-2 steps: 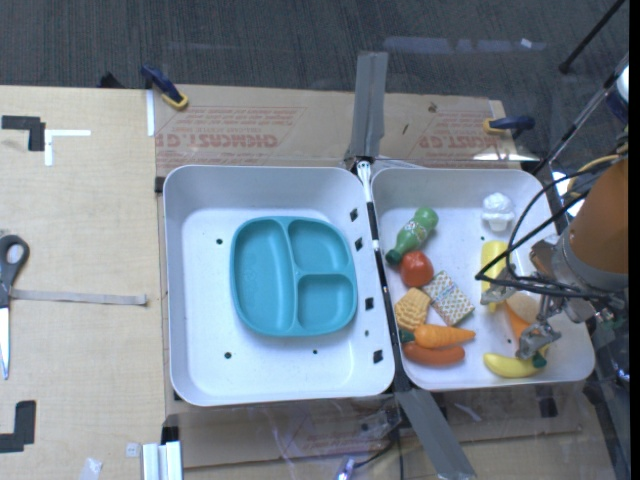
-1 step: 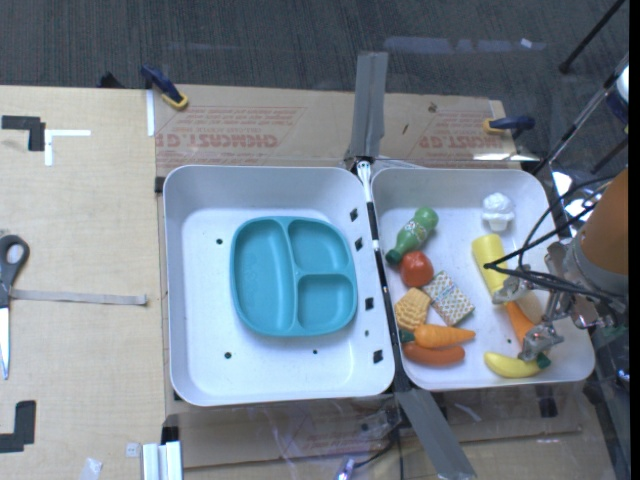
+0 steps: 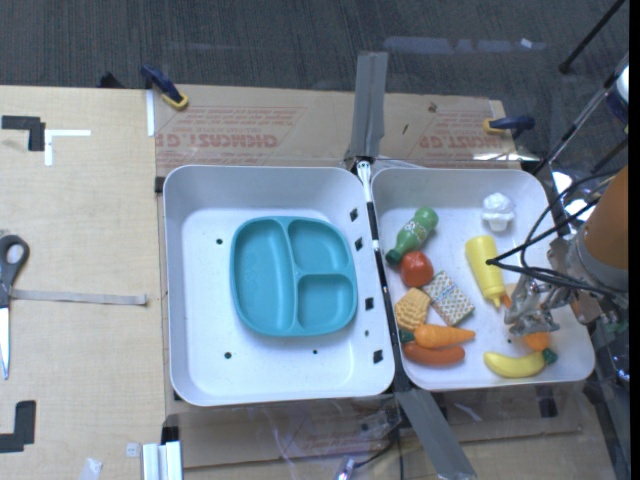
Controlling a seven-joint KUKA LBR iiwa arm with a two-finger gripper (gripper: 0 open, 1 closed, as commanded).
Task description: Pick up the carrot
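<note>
Carrot (image 3: pixel 443 335): orange, green stub at its left end; lying roughly level in the right bin, on top of the red chili pepper, just below the crackers.
Tool (image 3: pixel 527 313): metallic, low at the right side of the right bin, above the banana and beside a small orange item; whether apart or together cannot be told; nothing visibly gripped.
Arm (image 3: pixel 610 230): enters from the right, orange band at the frame edge, dark cables trailing over the bin rim.
Right bin (image 3: pixel 455 190): white, shallow, carrying all the toy foods.
Red chili pepper (image 3: pixel 436 355): under the carrot, touching it.
Crackers (image 3: pixel 412 310): one tan square; a second, checkered one just beside it.
Tomato (image 3: pixel 416 268): red, above the crackers.
Green bottle (image 3: pixel 415 230): tilted, near the bin's left wall.
Mustard bottle (image 3: pixel 485 268): yellow, centre of the bin.
Banana (image 3: pixel 515 364): yellow, at the front right corner.
White item (image 3: pixel 497 206): small, crumpled, near the back wall.
Left bin (image 3: pixel 190 298): white, holding a teal divided plate (image 3: pixel 295 276).
Table (image 3: pixel 75 268): pale wood; scissors (image 3: pixel 8 298) at the left edge.
</note>
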